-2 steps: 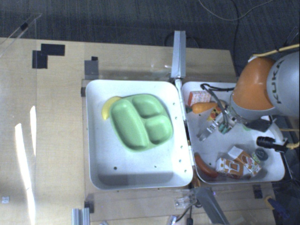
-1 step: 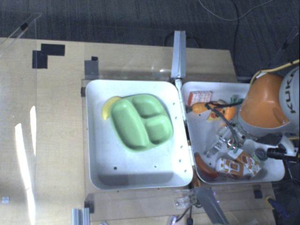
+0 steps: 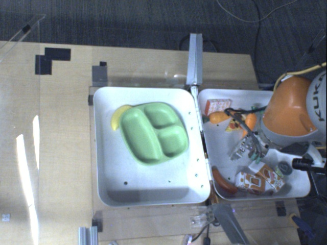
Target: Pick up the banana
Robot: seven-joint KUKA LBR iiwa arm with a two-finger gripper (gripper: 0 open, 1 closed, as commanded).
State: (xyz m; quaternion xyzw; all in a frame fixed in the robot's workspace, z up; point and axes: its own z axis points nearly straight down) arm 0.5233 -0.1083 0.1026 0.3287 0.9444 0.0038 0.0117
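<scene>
Nearest the lens, low in the right bin (image 3: 301, 190), lies a printed packet (image 3: 260, 180) with a dark red-brown sausage-like thing (image 3: 223, 180) curling just beside it. Above them the arm (image 3: 288, 111) leans in from the right, its claw (image 3: 246, 148) hanging over the middle of that bin among small clutter; from where I stand I cannot tell whether it is clenched or released, and nothing shows gripped in it.

That looks like the wrong bin to be working. The banana (image 3: 119, 117) is in the left bin (image 3: 102, 152), a yellow curve peeking out at the upper left edge of a green divided tray (image 3: 153, 131). To do this well, I'd say the arm should lift clear of the wall between the 2 bins, cross over, and come down on the exposed yellow end from the tray's outer side.

Most of the banana is covered by the tray, so its length and lie are guesswork. An orange piece (image 3: 218, 118) and a red-and-white box (image 3: 217, 106) sit by the right bin's far edge; the bits under the claw are too blurred to name.
</scene>
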